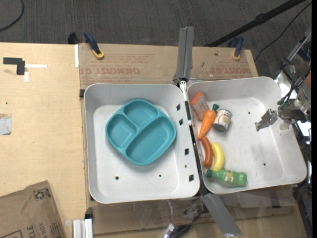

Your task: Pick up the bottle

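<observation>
Task judged barely begun. The green bottle [227, 177] is seen lying on its side at roughly six o'clock in the right bin [277, 170], close to the front wall, untouched. The gripper [267, 119] is seen at about three o'clock of the same bin, well apart from the bottle; nothing is carried, and whether it is open or closed cannot be told. Approach, grasp and lift are all left. A banana [217, 155], a carrot [206, 123] and a small can [222, 120] are noted beside the divider. A teal divided plate [141, 132] is held by the left bin [96, 148]. Both bins are set on a pale wooden bench [39, 133] over grey carpet [124, 9], cardboard [133, 66] clamped behind.
</observation>
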You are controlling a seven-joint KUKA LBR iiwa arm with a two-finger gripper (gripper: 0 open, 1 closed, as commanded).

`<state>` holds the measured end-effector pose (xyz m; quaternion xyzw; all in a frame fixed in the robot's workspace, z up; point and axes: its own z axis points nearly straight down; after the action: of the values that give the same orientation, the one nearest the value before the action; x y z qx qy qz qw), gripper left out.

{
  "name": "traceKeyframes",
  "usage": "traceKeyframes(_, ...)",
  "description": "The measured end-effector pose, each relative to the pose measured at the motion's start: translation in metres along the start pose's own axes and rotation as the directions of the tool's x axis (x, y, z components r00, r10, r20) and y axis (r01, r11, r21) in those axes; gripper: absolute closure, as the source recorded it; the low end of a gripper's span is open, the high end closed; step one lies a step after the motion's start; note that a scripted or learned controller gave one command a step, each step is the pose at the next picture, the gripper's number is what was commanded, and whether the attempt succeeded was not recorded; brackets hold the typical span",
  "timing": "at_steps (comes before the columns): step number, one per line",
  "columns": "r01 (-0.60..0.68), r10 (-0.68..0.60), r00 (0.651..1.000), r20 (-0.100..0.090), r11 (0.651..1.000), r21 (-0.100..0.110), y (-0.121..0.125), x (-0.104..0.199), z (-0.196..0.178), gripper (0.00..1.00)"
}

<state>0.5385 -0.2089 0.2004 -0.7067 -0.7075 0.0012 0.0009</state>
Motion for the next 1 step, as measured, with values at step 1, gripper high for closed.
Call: traceKeyframes(1, -0.516, 0.516, 0.857, 0.0, 0.857, 0.004, -0.0398, 0.0626, 0.0477, 0.0)
